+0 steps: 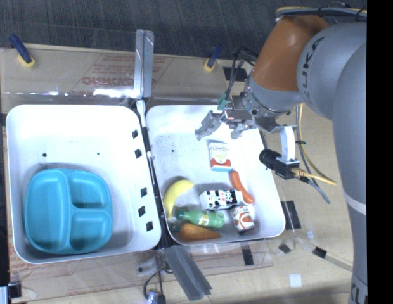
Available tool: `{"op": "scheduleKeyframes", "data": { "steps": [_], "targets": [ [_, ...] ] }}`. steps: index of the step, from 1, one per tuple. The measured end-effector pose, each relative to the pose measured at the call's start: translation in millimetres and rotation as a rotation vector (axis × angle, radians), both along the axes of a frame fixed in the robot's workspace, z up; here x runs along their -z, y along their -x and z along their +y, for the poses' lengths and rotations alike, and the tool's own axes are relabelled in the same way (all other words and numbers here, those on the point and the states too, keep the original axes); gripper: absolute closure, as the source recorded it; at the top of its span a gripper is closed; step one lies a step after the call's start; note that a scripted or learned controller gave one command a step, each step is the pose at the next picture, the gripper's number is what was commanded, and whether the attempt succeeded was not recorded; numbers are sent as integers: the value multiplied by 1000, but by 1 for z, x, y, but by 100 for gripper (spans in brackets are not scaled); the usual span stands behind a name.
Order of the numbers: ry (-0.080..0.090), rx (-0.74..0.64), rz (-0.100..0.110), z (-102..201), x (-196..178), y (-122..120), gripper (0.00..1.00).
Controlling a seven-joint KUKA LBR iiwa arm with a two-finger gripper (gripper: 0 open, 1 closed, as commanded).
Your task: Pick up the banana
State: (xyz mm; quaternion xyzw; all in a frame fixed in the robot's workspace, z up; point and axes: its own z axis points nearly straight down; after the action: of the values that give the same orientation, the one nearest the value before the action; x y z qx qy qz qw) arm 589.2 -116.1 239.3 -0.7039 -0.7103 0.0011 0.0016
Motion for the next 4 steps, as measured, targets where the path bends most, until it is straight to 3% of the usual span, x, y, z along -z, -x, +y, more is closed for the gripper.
{"op": "scheduleKeyframes", "data": {
  "steps": [1, 2, 3, 4],
  "targets": [
    [0, -102, 0, 43, 48, 60, 0],
    [2, -249, -11, 16, 143, 94, 0],
    [2, -192, -7, 14, 145, 78, 0],
    [1, -116, -2, 18, 147, 30, 0]
  ]
}}
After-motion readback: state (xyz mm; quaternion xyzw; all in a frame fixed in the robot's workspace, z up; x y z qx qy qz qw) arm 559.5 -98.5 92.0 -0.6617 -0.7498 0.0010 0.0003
